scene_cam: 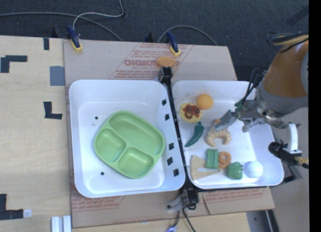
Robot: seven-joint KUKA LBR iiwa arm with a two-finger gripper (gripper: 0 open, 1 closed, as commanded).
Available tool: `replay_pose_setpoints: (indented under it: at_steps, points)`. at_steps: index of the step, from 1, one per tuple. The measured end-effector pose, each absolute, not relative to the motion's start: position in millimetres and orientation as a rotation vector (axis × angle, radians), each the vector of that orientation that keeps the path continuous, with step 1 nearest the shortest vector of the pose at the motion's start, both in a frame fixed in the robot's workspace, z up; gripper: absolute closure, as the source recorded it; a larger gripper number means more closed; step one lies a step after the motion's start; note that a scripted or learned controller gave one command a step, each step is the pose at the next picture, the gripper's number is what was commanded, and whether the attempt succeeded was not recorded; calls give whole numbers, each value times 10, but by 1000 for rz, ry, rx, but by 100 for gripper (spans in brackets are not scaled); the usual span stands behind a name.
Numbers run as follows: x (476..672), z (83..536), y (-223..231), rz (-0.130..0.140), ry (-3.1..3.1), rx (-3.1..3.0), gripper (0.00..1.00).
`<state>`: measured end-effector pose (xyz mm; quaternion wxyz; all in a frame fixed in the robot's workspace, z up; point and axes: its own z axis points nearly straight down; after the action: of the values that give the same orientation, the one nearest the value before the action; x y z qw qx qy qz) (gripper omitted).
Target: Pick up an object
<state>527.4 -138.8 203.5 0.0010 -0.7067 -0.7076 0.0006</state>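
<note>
Crowding is the main risk: in the right bin (261,173), the gripper (221,121) hangs just above the croissant-like pastry (218,136), and a green pepper (194,135) lies just left of that pastry, so a descent could push neighbours. I cannot tell how its fingers stand. The left bin (80,126), with the green tray (129,144), offers more room.

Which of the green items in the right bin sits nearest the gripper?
The dark green curved chili pepper, near the divider. It lies just left of the gripper; the green block and round green piece sit further down the bin.
</note>
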Motion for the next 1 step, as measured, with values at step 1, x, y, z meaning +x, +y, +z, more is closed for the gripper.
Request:
replay_pose_setpoints:
  at_steps: [1]
  points:
    - [5984,867,-1093,-6,-2229,-2222,0]
